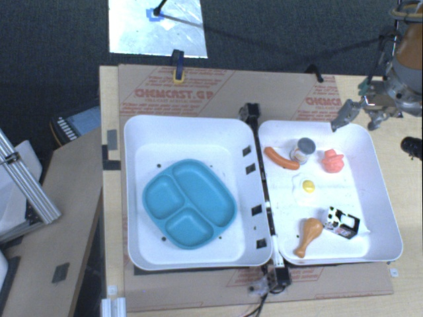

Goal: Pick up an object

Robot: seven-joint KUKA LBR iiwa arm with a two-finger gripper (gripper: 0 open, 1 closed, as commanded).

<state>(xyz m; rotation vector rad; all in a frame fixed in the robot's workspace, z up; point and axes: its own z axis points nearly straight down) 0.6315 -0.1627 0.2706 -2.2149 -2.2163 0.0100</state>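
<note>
Pick yet to begin as gripper (362, 114) hovers, spread wide and empty, over right bin's (380, 177) far rim.
Sausage (281, 158), chicken leg (307, 235) and other toys lie untouched.

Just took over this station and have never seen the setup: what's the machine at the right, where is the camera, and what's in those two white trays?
One fixed camera looks down at a slant. The grey arm's gripper hangs over the right bin's far corner with its fingers spread, holding nothing. That bin holds a toy sausage, a small can, a pink toy, a fried egg, a drumstick and a black-and-white carton. The left bin holds a blue divided plate.
</note>
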